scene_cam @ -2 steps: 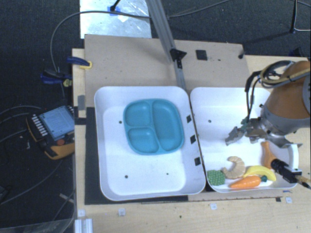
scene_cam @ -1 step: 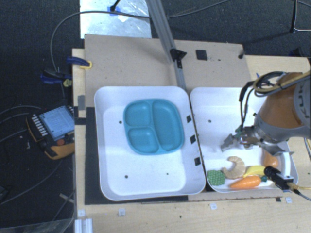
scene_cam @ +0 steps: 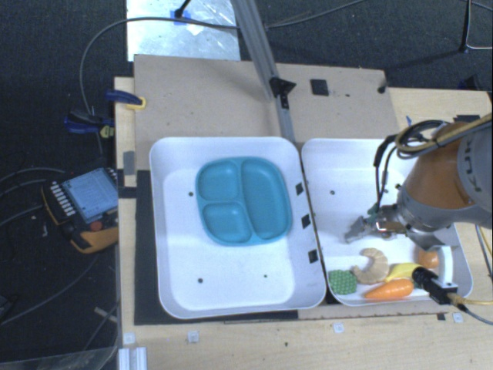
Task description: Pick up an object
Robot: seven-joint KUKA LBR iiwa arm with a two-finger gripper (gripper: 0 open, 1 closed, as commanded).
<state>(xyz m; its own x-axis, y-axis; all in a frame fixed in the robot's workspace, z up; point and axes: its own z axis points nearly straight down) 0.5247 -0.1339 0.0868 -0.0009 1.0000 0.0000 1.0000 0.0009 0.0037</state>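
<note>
Over the right bin (scene_cam: 331, 176), the arm (scene_cam: 443, 179) comes in from the right side of the camera view, its orange band sitting above a grey wrist wrapped in black cables. The pincer (scene_cam: 360, 228) points left and downward, hovering above bare white floor in the middle of that bin. Its two metal fingers (scene_cam: 353, 232) look slightly spread, with nothing between them, so it is released and grasping nothing.

Toys lie in a cluster along the near edge of the right bin. A tan croissant (scene_cam: 373, 264) sits just below the pincer, close to it but apart from the fingertips. Beside the croissant, toward the right, lies a yellow banana (scene_cam: 402, 270), and in front of both rests an orange carrot (scene_cam: 389, 289). A green textured piece (scene_cam: 343, 281) occupies the near left corner of this bin. A small orange item (scene_cam: 428, 258) shows partly under the wrist; what it is cannot be told.

The left bin (scene_cam: 173, 284) holds a blue divided tray (scene_cam: 243, 200) with three compartments, lying flat. Both bins rest on the brown counter (scene_cam: 208, 91).
</note>
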